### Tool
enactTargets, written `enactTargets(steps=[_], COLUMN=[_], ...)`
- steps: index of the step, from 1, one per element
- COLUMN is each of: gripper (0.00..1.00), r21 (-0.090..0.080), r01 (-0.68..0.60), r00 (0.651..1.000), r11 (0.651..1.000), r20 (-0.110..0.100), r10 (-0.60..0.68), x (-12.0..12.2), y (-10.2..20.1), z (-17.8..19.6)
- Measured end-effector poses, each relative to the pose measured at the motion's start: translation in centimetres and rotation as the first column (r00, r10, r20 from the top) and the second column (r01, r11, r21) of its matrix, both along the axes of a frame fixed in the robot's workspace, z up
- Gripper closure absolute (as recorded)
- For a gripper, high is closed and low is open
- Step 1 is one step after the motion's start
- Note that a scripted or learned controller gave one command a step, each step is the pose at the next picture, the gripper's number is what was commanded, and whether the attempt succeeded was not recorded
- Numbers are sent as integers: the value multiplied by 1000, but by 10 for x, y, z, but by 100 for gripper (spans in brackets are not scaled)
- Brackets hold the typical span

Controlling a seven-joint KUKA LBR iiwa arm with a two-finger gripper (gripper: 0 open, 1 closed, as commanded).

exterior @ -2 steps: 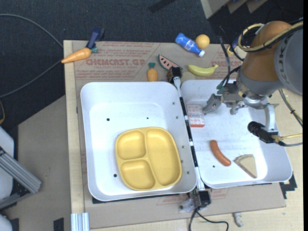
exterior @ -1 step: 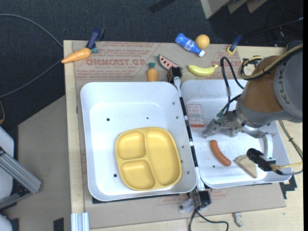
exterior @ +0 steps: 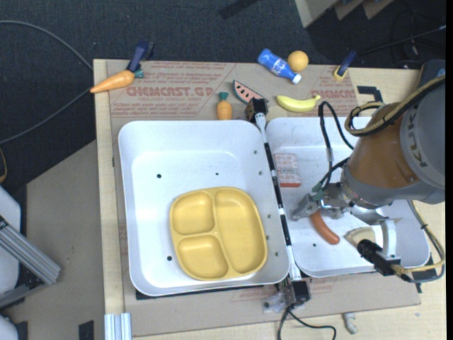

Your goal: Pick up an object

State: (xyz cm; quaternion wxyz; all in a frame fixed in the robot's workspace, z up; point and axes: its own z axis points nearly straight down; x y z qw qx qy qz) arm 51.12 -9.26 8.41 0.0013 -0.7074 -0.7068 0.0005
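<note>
Tool (exterior: 311,207) low in right bin (exterior: 396,261), finger state unclear, just beside the sausage (exterior: 326,229) lying on bin floor; off-centre closing could roll it away.

a robotics lab test cell: a plywood surface (exterior: 177,83) stencilled with lettering carries two shallow white bins (exterior: 141,147), toy food such as a plastic carrot (exterior: 112,83) and banana (exterior: 297,103) lies along its far edge, loose cables (exterior: 42,34) trail over dark carpet (exterior: 85,6), and an aluminium frame (exterior: 25,250) stands at the left.
</note>
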Motion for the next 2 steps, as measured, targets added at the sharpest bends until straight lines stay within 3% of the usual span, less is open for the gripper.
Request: enactTargets(steps=[1, 2], gripper=[100, 100], r21=[-1, 0], r01=[1, -3], r00=[1000, 1000], r11=[1000, 1000], r20=[3, 5], r10=[-1, 3], x=[1, 38], y=[0, 71], z=[10, 101])
